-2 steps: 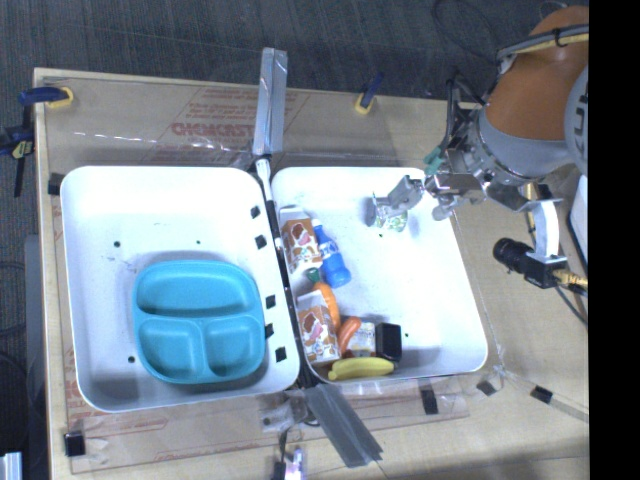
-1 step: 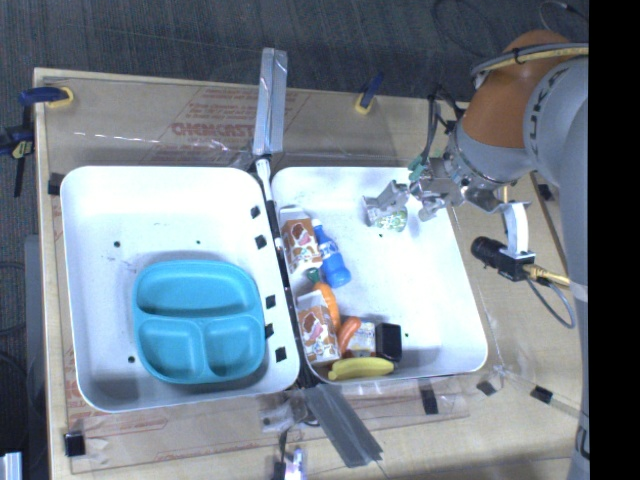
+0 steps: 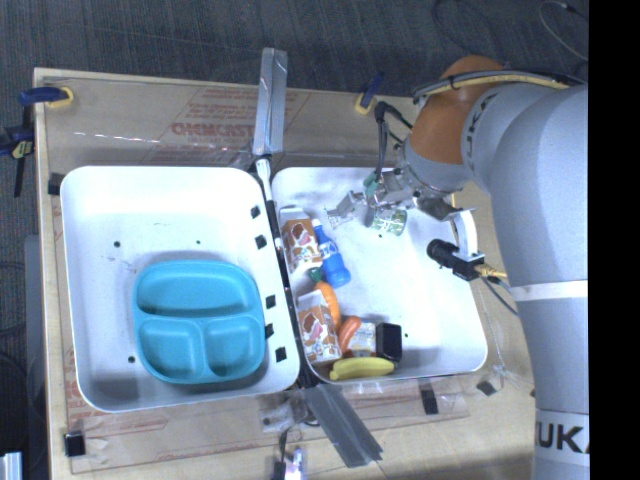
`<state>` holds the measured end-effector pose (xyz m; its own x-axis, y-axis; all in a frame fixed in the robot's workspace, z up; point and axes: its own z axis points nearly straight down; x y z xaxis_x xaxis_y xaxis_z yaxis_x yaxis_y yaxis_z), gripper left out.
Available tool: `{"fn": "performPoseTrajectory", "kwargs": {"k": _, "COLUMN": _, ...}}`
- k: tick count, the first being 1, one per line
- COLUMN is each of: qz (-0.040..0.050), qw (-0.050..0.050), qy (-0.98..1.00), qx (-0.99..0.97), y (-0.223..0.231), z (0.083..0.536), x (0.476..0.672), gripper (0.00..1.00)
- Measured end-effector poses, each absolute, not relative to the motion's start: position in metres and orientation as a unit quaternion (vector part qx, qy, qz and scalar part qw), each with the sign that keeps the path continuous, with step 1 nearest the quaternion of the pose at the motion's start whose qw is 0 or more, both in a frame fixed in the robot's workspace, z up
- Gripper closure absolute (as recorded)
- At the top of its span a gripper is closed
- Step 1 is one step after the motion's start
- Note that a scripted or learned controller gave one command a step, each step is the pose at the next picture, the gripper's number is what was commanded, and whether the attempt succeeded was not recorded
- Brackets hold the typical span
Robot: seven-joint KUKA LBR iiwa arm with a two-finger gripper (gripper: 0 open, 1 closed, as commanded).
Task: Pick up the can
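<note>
Hovering low over the 12 o'clock part of the right bin (image 3: 440, 320), just inside its far wall, gripper (image 3: 372, 204) at the end of the grey arm (image 3: 520, 158) reaching in from 3 o'clock. Cannot tell whether spread or closed; too much cable and metal clutter there to read. Lying just at 4 o'clock of the gripper, touching it or nearly so, small greenish-silver can (image 3: 391, 220), resting on the white floor, not seen to be clamped. Farther out at 8 o'clock from the can, against the bin's left wall, brown printed carton (image 3: 297, 241) with a blue bottle (image 3: 333, 266) beside it at 4 o'clock. Below those, toward 6 o'clock, orange carrot-like piece (image 3: 329, 298), second brown carton (image 3: 317, 332), another orange piece (image 3: 349, 331) and a black block (image 3: 389, 341). Pressed along the near wall at 6 o'clock, yellow banana (image 3: 362, 367). Across the divider at 9 o'clock, left bin (image 3: 100, 208) holding a blue three-compartment tray (image 3: 200, 320) toward its 6 o'clock side.
</note>
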<state>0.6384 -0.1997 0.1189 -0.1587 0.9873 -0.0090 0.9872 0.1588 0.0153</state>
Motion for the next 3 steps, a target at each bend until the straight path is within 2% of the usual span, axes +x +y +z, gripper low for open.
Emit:
{"fn": "performPoseTrajectory", "kwargs": {"k": 1, "qz": 0.0069, "qw": 0.013, "qy": 0.769, "qx": 0.639, "y": -0.208, "z": 0.109, "x": 0.633, "gripper": 0.0}}
{"fn": "performPoseTrajectory", "kwargs": {"k": 2, "qz": 0.0061, "qw": 0.014, "qy": 0.775, "qx": 0.632, "y": -0.209, "z": 0.11, "x": 0.639, "gripper": 0.0}}
{"fn": "performPoseTrajectory", "kwargs": {"k": 3, "qz": 0.0035, "qw": 0.014, "qy": 0.809, "qx": 0.588, "y": -0.202, "z": 0.108, "x": 0.617, "gripper": 0.0}}
